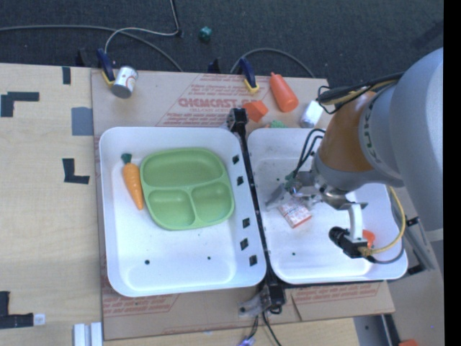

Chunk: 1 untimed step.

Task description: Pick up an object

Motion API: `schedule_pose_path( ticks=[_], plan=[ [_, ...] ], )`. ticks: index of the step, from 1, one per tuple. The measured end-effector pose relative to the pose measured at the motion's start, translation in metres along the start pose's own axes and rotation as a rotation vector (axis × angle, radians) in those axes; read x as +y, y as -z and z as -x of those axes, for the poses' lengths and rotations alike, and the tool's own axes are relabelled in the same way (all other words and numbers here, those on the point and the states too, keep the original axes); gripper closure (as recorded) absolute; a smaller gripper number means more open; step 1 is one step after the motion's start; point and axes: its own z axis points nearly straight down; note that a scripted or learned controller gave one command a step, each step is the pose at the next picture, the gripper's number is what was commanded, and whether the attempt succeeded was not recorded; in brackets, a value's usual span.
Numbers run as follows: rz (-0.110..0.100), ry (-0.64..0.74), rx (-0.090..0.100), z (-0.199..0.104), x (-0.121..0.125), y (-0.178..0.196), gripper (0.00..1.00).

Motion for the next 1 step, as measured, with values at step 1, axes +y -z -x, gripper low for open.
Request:
schedule_pose_path(
  ticks=[1],
  plan=[
    [0.0,-0.001,-0.002,0.0007,-0.0001,0.0094,1.0]
  ],
)
